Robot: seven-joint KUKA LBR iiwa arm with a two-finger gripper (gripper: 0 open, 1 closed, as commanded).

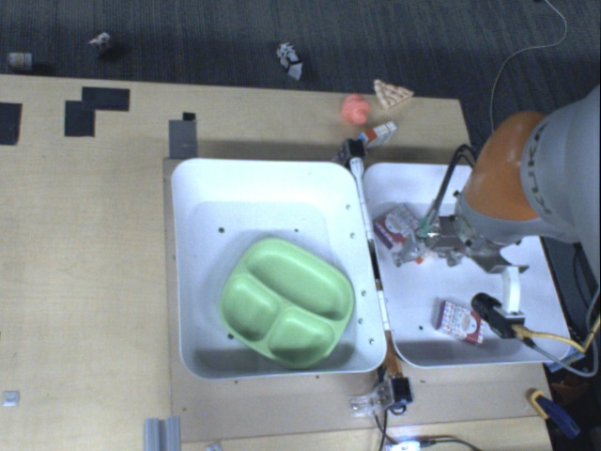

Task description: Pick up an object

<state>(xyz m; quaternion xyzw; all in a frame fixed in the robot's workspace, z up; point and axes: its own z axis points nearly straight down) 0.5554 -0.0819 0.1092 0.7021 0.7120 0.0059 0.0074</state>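
My gripper (420,249) hangs low over the left part of the right bin (535,280), with the grey arm and its orange band reaching in from the right. Just up and left of it lies a crumpled silver and red packet (395,224), close to the gripper's tip; whether they touch is unclear. A small red and white box (456,319) lies flat on the bin floor below the gripper, apart from it. A green divided plate (286,299) rests tilted in the left bin (202,205).
Behind the bins on the bench lie a pink ball (355,109), a tan wedge-shaped item (392,93) and a small tube (377,135). The ridge between the two bins runs just left of the gripper.
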